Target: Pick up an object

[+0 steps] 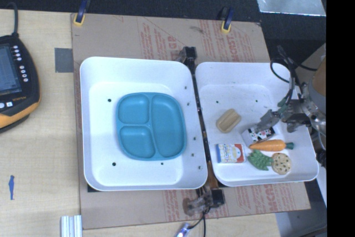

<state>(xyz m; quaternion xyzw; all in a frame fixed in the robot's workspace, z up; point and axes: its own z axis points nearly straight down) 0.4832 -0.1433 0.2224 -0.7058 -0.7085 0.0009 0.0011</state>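
Two white bins sit side by side on a sheet of cardboard on the worktop. The left bin holds a blue divided plate, lying flat near its middle. The right bin holds the small items, all gathered in its near right part. A tan block lies alone toward the centre of that bin. Nearer the front edge, a small carton with a red and blue label lies flat. To its right lies a green leafy piece, and just beside that a round cookie. An orange carrot lies across just above the green piece and cookie, its green tip pointing right. A small dark and white packet sits just above the carrot.

The arm enters from the right edge over the right bin, and its end effector hangs low over the packet, close above it. Whether its jaws are apart or together cannot be told from this angle, and no item is seen between them.

An orange and black pendant rests on the worktop at the far left. Two blue and yellow clamps pin the cardboard's far edge.
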